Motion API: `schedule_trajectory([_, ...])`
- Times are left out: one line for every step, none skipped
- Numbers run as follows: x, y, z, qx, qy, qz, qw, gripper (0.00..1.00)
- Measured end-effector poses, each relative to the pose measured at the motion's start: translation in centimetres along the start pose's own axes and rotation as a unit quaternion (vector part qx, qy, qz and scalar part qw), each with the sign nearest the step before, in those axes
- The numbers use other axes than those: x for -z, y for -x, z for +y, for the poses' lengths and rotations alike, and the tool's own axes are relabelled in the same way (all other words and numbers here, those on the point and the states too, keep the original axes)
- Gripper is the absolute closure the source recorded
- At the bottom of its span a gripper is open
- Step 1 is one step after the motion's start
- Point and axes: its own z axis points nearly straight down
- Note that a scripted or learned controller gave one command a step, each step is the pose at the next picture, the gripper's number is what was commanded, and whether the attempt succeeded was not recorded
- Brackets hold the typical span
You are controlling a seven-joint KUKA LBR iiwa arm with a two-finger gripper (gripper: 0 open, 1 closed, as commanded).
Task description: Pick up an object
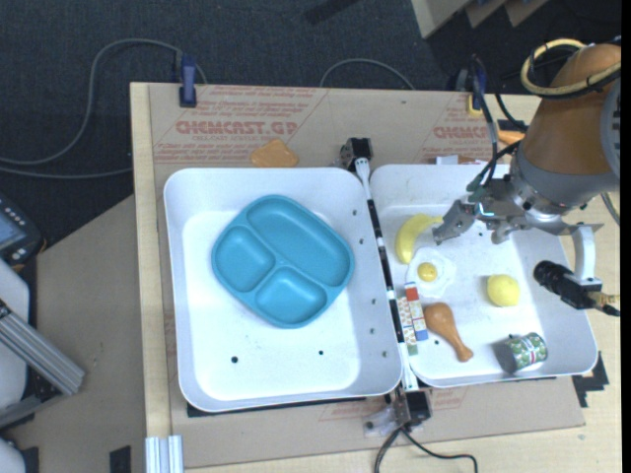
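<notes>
Jaws (476, 221): mine hang over the upper middle of the right bin (567, 358), reaching in from the right. Two dark fingers spread apart, one toward the left and one toward the right, with nothing between them.
Arm (572, 116): my grey wrist with its orange band sits just up and right of my jaws.
Banana (412, 235): yellow, lying to the left of my jaws and slightly below, near the bin's left wall.
Fried egg (430, 272): white with a yellow yolk, below and left of my jaws, just under the banana.
Lemon (503, 290): small and yellow, below my jaws and a little to the right, apart from the egg.
Drumstick (449, 327): brown, lying aslant well below my jaws, near the bin's left wall.
Can (523, 352): green-labelled, on its side, furthest below my jaws, to the right of the drumstick.
Blue tray (282, 260): a three-compartment plate far to the left of my jaws, in the left bin (197, 363).
Counter (148, 264): pale board carrying both bins.
</notes>
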Motion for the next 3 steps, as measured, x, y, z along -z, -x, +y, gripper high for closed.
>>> schedule_trajectory([-11.0, 8.1, -2.5, -0.005, -0.003, -0.001, 1.0000, 0.00])
schedule_trajectory([-10.5, 9.2, -7.0, -0.002, -0.002, 0.000, 1.0000, 0.00])
schedule_trajectory([-9.4, 9.1, -6.7, -0.001, 0.002, 0.000, 1.0000, 1.00])
